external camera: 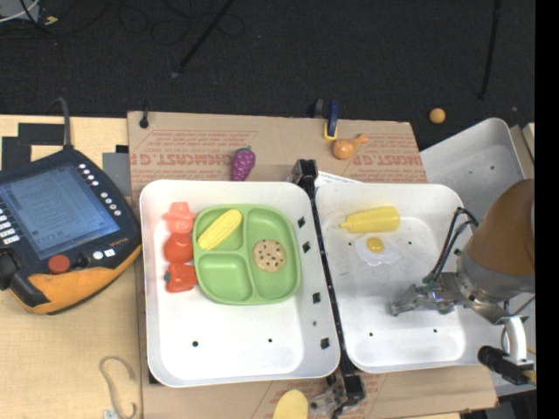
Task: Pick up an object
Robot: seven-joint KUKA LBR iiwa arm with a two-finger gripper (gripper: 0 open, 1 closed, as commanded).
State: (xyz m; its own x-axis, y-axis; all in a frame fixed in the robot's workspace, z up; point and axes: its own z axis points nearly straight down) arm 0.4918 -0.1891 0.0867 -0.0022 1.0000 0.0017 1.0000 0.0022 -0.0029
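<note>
Though fingers blurred, tool [410,303] low

1. Teach pendant [61,230], grey with an orange underside, lay on the bench left of the bins.
2. Cardboard sheet [201,147] with red printing lay beneath and behind the bins.
3. Blue-and-yellow clamp [331,120] stood at the cardboard's rear edge.
4. Small orange ball [437,115] rested on the dark floor beyond.
</note>
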